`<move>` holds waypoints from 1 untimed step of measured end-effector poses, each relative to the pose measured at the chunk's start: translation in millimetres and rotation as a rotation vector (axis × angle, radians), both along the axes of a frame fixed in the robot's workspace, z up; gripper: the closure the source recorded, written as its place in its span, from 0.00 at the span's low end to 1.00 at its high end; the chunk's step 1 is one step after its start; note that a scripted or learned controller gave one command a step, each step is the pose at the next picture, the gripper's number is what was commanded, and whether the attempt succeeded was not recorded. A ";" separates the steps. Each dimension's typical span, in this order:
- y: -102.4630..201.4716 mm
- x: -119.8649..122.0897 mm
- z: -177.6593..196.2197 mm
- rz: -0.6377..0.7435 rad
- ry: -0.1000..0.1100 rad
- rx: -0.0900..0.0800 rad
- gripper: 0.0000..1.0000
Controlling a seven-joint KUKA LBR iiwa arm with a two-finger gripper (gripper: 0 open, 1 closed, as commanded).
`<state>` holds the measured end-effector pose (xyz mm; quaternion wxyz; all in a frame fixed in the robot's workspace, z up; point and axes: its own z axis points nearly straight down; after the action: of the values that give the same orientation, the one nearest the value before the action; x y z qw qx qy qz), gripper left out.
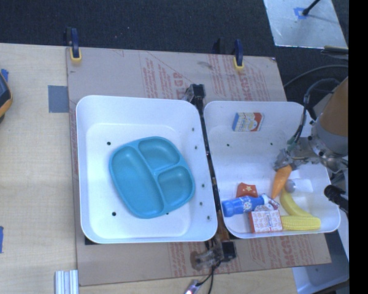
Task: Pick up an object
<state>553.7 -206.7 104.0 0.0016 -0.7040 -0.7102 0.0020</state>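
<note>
Arm: nearest the lens, the grey wrist with its orange band (336, 116) reaches in over the right bin's (267, 112) far-right corner, tilted down toward the floor of that bin.
Gripper: the gripper (292, 158) sits just above the carrot's upper end; whether it is spread or closed cannot be told at this angle, and nothing is seen between them.
Carrot: the orange carrot (280, 180) lies just under the gripper, slanting toward the bin's near wall. It looks like a light, stiff plastic toy, smooth and tapered, so it may slip; the thicker middle seems the best hold.
Banana: the yellow banana (289, 204) lies just beside the carrot, curved and slick.
Corn: the corn cob (301, 223) rests against the bin's near wall.
Bottle: the blue bottle (240, 206) lies left of the carrot, round and likely to roll.
Left bin: the blue divided plate (151, 176) lies well apart from the carrot.
</note>
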 end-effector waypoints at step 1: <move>65.6 25.4 -12.0 -0.002 -0.003 0.000 1.00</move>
<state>579.1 -141.1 91.9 0.0004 -0.7047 -0.7095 0.0009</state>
